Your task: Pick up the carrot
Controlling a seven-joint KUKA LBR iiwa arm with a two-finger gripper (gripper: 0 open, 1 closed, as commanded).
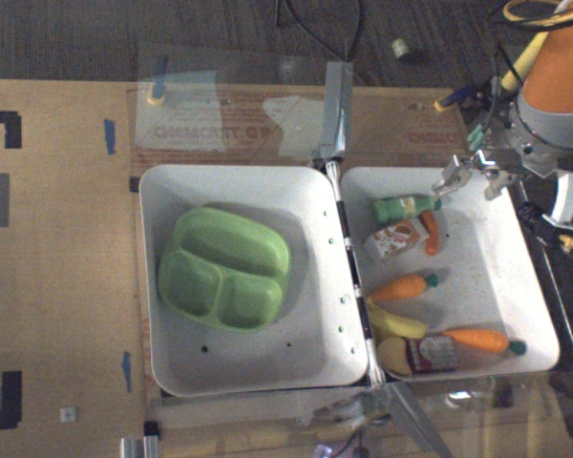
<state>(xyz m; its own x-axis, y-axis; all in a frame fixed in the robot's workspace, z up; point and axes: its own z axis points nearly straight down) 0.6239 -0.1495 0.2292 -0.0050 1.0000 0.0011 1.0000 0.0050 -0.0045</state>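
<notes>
Gripper (471,172) parked over the right bin's (516,256) far rim, fingers look spread with nothing in them.

I'd aim for the middle carrot (401,287): it lies apart, so drop straight down and pinch across its width. Another carrot (479,340) sits against a bottle (430,354) by the near wall, with a banana (396,324), carton (394,240) and green bottle (404,207) crowding around.

Tray (227,269) in left bin (172,351); carrot (402,287) in right bin (516,284).
</notes>
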